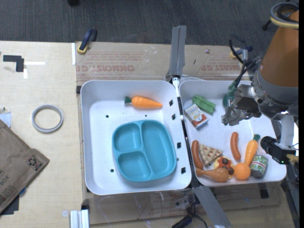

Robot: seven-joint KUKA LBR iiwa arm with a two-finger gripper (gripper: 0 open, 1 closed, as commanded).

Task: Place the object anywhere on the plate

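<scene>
right bin (273, 175), sausage (234, 146) below fingers (229, 119)

The grey arm with its orange band reached in from the right, its gripper (231, 118) hanging low and pointing down toward the left.

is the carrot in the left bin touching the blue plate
Apart. The camera view shows a strip of white bin floor between the carrot and the upper rim of the blue plate; the carrot lies near the bin's far wall.
</scene>
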